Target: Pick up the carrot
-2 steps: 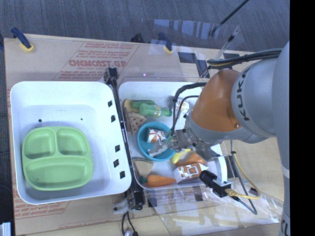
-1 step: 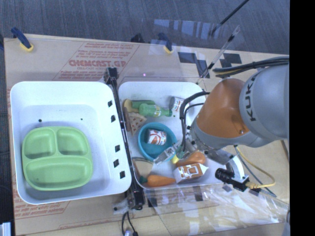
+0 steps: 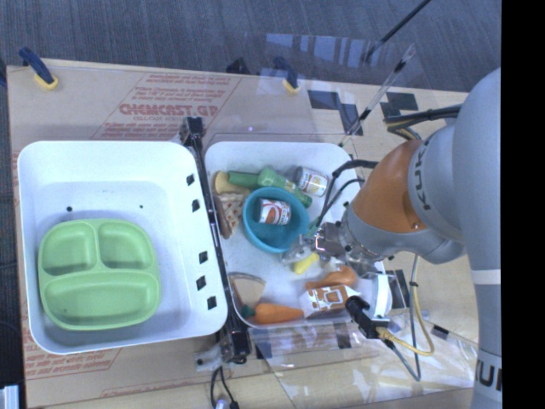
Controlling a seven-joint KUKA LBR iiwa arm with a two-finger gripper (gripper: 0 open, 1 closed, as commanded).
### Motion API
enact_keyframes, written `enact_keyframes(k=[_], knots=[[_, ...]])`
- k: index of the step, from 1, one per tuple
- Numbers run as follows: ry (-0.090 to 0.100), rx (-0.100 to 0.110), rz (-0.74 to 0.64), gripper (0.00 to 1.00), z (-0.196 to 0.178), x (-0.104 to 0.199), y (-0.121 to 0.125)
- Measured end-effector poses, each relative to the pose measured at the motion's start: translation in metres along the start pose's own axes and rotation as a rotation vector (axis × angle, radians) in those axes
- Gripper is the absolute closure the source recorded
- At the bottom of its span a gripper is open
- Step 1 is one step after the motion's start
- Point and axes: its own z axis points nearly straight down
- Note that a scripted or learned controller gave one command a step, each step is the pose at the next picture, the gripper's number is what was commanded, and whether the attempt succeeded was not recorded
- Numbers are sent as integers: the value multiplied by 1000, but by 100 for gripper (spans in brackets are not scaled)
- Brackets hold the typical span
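A: Step in hand?

B: Approach is judged. The gripper [image 3: 324, 247] is seen low in the right bin [image 3: 272, 152], beside the blue bowl [image 3: 274, 221]. The carrot [image 3: 277, 313] is not held. Whether the grip is released or clenched cannot be told; that part is hidden under the wrist.

A: Carrot location?

B: It is laid flat at the front of the right bin, near the wall, just left of a small box [image 3: 328, 298]. It is set apart from the gripper.

A: Next move?

B: A shift toward the bin's front-left is likely called for, then a descent across the carrot's narrow width. The box and the wall are close, so little room is left.

A: Materials, shapes?

B: The carrot is orange, tapered and smooth, probably toy plastic; slip is to be expected. The bowl is round and glossy, with a can inside. The bins are shallow white plastic with rounded corners. A green divided plate [image 3: 98, 273] is held in the left bin [image 3: 102, 156].
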Motion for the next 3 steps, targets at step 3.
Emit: enact_keyframes(k=[3], knots=[[-9,21,-262,0,8,56,-32]])
